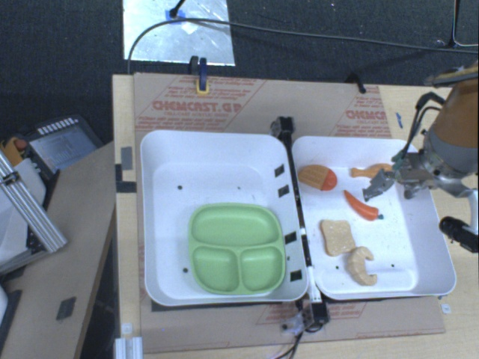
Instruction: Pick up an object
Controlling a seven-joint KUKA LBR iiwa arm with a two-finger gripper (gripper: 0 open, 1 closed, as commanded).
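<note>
Right bin [419,275] holds five food toys: orange slice [317,176], red chili [361,206], toast [337,237], pale curled piece [363,265], drumstick [370,171]. The gripper [393,180] (fingers spread, gripping nothing) hovers just beside the chili. Left bin [165,163]: one green tray [236,247].

Left bin [161,200]: back half bare, open from above; front half taken up by green divided tray [237,247], only narrow strips left along its sides. Black clips on divider [292,200] btw bins stand slightly proud, in the way of low sideways passes. Right bin [426,275]: round orange-red pc [317,176], orange pc [368,171] and red pepper [362,206] crowd back and mid; tan slice [337,237] and pale curved pc [362,265] sit close together front-centre. Bare floor front-right and along right wall. Tool [397,179] w/ arm overhangs right rim, just beside pepper and orange pc, blocks approach from that side.
</note>
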